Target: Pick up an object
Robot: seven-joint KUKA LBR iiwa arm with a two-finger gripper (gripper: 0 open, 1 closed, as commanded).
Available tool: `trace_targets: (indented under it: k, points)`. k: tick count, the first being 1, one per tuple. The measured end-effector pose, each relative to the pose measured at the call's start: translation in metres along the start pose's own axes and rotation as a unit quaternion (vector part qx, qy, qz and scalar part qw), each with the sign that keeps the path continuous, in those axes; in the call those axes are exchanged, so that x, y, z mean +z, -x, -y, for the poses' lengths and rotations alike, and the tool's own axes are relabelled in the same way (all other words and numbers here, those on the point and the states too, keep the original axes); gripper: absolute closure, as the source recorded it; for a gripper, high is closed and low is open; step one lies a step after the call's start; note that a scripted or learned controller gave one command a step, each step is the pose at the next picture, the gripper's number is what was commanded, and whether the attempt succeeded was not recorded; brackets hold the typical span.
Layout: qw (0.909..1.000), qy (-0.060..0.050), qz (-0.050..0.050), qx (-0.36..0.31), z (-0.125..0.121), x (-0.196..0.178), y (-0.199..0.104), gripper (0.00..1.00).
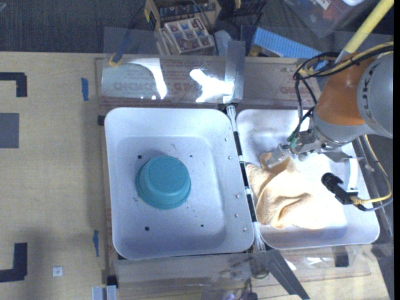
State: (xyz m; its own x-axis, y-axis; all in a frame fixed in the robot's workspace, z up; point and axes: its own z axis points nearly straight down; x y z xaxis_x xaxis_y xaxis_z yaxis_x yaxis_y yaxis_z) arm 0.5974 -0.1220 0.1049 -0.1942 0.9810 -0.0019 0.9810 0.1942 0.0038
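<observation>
Gripper (284,154) tips are buried in the yellow cloth (281,192) at right-center, so honestly can't tell how they're set; teal bowl (164,181) sits far left.

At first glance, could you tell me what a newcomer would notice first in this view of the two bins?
Most striking is the teal bowl, upside down and alone near the middle of the left bin. Next comes the crumpled pale yellow cloth spread across the left part of the right bin. The grey arm with its orange band reaches in from the right, its gripper down at the cloth's upper edge.
</observation>
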Motion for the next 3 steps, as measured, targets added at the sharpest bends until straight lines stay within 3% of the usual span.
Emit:
trace_targets:
  k: [1, 2, 3]
  points:
    - [1.0000, 0.002, 0.001, 0.002, 0.000, -0.011, 0.002, 1.00]
    - [1.0000, 0.002, 0.001, 0.002, 0.000, -0.011, 0.002, 0.00]
    - [0.9997, 0.002, 0.001, -0.026, 0.011, 0.016, -0.022, 0.00]
